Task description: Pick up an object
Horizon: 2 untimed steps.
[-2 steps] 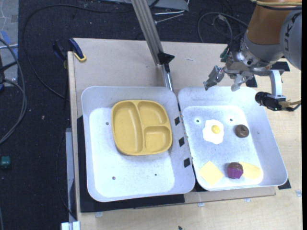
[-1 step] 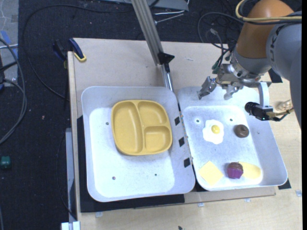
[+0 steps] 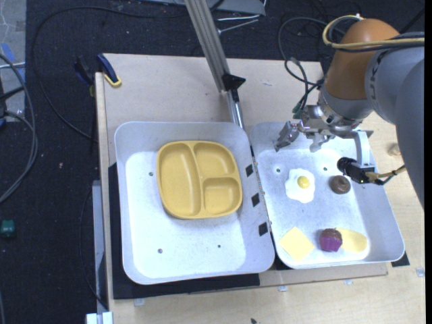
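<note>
The gripper point(image 3: 302, 135) hangs over the far end of the right bin point(image 3: 388, 225); its fingers are spread apart, with nothing between them. In that bin lie a fried egg point(image 3: 300, 185), a brown disc point(image 3: 340, 185), a purple object point(image 3: 330, 239) and a yellow slice point(image 3: 297, 243). The left bin point(image 3: 135, 201) holds a yellow divided tray point(image 3: 200, 179).

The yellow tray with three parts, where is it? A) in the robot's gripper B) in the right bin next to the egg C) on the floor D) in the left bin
D: the yellow tray lies flat in the left bin, while the fried egg sits in the right bin and the gripper is above that bin's far edge.
</note>
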{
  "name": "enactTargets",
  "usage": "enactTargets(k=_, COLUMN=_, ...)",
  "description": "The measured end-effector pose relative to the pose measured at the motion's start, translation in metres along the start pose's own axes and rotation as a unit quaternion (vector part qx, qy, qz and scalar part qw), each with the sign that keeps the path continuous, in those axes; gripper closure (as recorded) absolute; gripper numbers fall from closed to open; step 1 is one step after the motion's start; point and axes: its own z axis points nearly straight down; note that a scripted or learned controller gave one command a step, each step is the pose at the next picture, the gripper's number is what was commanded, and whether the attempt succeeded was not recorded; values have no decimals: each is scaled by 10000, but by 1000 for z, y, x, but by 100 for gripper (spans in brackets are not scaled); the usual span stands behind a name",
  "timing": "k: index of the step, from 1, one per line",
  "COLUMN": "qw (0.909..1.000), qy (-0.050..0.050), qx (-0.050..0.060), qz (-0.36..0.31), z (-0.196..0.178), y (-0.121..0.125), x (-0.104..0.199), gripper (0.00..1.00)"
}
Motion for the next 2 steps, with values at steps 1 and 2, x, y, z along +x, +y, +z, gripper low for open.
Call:
enactTargets(k=1, qw=10000, qy=2, qx=4, qz=-4, z=62, y=4, x=-2, gripper=0)
enactTargets(k=2, qw=10000, qy=-2, qx=-25, qz=-3, z=48, y=5, x=-2, gripper=100)
